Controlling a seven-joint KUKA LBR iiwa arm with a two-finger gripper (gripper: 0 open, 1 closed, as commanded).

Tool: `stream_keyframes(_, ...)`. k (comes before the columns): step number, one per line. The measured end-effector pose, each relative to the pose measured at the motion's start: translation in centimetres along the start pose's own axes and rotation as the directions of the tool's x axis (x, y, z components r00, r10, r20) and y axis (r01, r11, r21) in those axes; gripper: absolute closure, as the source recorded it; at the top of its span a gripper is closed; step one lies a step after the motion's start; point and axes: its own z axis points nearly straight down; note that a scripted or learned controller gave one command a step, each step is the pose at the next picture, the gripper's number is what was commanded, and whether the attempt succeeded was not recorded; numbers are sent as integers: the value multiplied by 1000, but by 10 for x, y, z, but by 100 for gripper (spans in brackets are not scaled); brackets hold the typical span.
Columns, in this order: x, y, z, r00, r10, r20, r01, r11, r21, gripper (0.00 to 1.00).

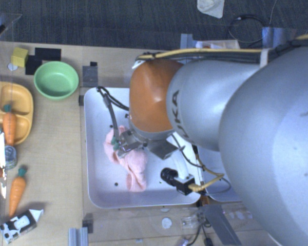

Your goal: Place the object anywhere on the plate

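the gripper (pixel 119 146) sat low over the pink cloth (pixel 131 164) in the left white bin (pixel 95 137); how far apart its fingers stood could not be told. the arm's bulk (pixel 236 127) hid the right bin. a green bowl (pixel 56 79) and carrots (pixel 9 127) lay on the table (pixel 56 188).

Pink object (pixel 129 164): soft, matt cloth, crumpled. White bin (pixel 95 152): smooth plastic, slight sheen. Desk (pixel 54 168): pale matt wood; green bowl (pixel 56 79): glossy plastic.

Arm (pixel 210 122) low, pincer (pixel 122 146) down
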Motion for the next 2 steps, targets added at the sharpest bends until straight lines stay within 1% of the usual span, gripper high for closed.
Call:
stream_keyframes(1, -84, -11, -15, 981, -195, 3, 195, 981, -4, 100)
stream_keyframes(2, -4, -2, 34, 921, -390, -1, 390, 921, 1, 100)
